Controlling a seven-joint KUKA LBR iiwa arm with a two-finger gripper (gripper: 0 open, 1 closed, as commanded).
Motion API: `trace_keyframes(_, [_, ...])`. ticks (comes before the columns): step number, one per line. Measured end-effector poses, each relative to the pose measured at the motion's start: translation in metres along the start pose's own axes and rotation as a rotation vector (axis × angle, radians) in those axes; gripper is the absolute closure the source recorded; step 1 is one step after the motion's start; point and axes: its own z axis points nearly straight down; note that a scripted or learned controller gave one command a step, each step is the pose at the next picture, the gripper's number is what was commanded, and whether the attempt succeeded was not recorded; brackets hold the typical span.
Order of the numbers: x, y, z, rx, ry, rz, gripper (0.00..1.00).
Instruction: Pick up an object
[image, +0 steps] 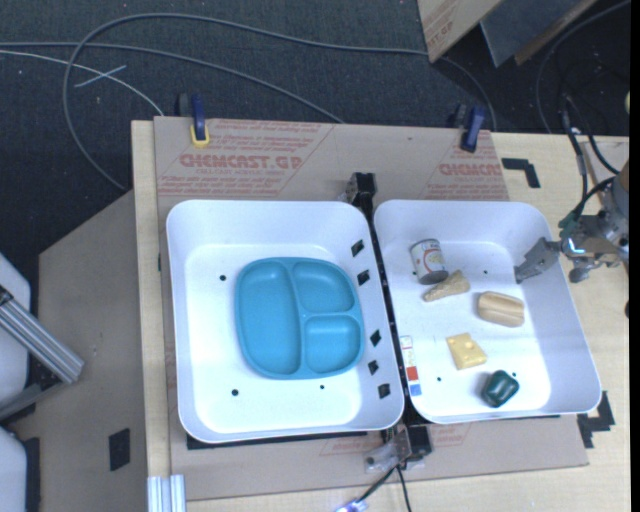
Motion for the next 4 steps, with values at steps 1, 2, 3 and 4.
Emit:
trace_keyframes(1, [-0.008,0.006,0.055,-0.001,-0.001,0.0,0.0])
trace_keyframes(2, [0.001,0.011,0.105,-0.001,0.0,-0.001,0.0])
trace_keyframes(3, [0.0,0.012,0.09,-0.008,-0.002,-0.001,1.0])
trace_keyframes(4, [-0.002,0.012,0.025,-0.014,-0.006,-0.001,1.0])
